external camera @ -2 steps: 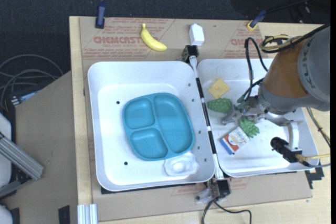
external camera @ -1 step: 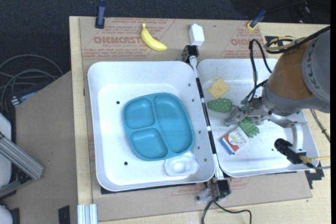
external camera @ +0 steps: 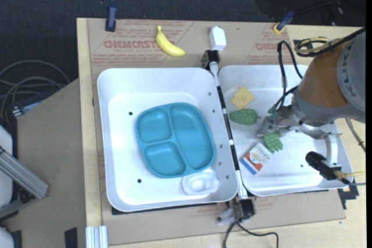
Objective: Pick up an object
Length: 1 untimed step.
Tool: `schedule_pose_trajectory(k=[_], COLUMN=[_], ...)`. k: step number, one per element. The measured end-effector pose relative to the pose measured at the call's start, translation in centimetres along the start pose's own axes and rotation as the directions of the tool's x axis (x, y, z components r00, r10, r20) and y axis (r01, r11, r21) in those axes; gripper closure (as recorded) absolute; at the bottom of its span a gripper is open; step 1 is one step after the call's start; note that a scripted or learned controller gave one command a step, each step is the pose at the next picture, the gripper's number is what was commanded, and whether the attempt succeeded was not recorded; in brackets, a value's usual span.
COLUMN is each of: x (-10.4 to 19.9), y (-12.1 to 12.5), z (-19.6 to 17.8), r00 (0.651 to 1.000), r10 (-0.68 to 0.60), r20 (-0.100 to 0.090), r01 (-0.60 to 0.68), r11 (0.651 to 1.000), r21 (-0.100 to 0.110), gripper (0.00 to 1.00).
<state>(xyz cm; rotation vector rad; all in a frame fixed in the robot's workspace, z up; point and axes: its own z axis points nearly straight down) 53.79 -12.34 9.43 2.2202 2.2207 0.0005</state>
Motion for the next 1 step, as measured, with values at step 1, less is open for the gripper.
schedule_pose_trajectory(k=[1], x=[6.55], y=[-0.19], z=[-9.13], r00=[1.0], r10=[-0.002], r20=[-0.002], r01=[0.002], r11=[1.0], r21=[-0.001], gripper=[1.0])
